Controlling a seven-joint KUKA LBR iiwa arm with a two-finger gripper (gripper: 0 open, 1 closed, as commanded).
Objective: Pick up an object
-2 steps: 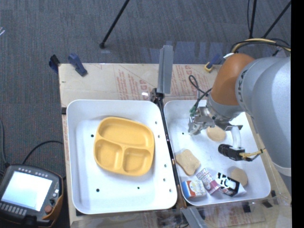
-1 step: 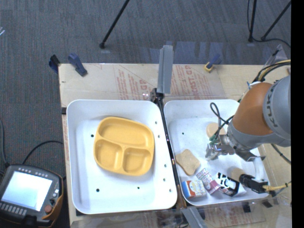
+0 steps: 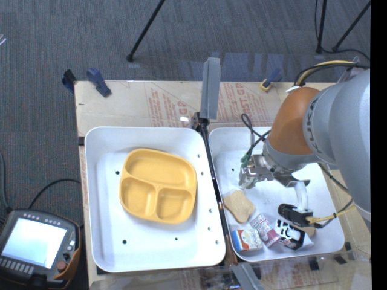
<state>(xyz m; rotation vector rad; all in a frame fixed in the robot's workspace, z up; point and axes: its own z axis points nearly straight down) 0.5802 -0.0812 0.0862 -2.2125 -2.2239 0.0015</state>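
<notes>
— How far along are you?

— My gripper (image 3: 249, 177) hangs low in the right bin (image 3: 326, 234); I can't tell how it is set. Nothing is picked yet, I judge.

— And the objects?

— The bread slice (image 3: 239, 205) lies just below it, small cartons (image 3: 254, 233) beyond. The yellow tray (image 3: 158, 185) sits in the left bin (image 3: 100, 222).

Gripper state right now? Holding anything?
Gripper: cannot be told. It sits low in the right bin, above the bread slice; nothing visibly held.
</notes>
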